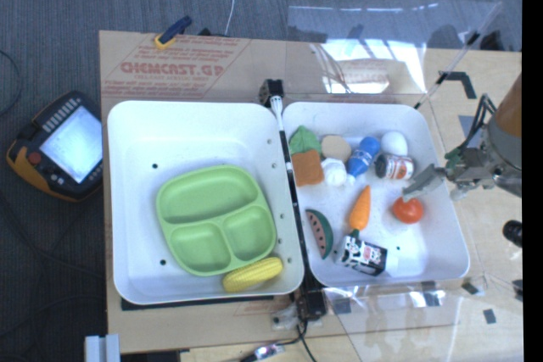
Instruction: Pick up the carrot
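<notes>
Nearest the camera, at the front edge of the counter point(195, 64), sit the two white bins, side by side. Left bin point(136, 182) carries a green divided plate point(216, 218) across its middle, with a yellow corn cob point(252, 273) lying at the plate's front rim. Right bin point(441, 254) holds a crowd of smaller things. From the right, the grey arm point(501, 161) reaches over that bin's right wall, its gripper point(422, 182) hanging just above a red tomato point(408, 209); whether its fingers are parted or closed cannot be made out, and nothing is seen between them. Left of the tomato, near the bin's middle, lies the carrot point(361, 208), orange, tilted, apart from the gripper. A watermelon slice point(320, 231) rests beside it, and a black and white carton point(365, 255) just below it.
</notes>
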### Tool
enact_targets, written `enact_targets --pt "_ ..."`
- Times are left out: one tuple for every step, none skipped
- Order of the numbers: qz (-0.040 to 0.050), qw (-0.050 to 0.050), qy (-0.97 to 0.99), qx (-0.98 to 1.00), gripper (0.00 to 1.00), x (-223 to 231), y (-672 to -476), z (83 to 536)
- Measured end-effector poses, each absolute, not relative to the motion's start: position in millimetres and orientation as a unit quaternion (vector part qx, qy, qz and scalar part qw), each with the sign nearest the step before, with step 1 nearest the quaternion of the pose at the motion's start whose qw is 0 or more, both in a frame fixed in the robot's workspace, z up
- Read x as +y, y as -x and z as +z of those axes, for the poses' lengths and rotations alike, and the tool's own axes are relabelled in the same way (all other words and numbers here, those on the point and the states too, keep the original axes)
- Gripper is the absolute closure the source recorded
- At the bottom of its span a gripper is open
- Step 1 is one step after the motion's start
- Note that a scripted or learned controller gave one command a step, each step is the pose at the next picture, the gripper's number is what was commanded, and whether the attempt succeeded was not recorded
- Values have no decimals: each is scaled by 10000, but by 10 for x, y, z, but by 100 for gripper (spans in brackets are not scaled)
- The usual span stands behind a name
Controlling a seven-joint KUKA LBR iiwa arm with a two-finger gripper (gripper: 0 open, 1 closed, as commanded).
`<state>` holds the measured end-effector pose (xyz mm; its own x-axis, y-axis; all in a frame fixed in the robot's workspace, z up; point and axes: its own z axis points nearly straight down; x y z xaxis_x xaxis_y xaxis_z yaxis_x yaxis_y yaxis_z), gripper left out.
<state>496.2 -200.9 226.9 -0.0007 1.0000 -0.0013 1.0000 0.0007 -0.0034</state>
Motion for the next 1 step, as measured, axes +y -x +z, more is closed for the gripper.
enact_targets --pt "13 -26 7701 -6380 0 -1749 -5179 1227"
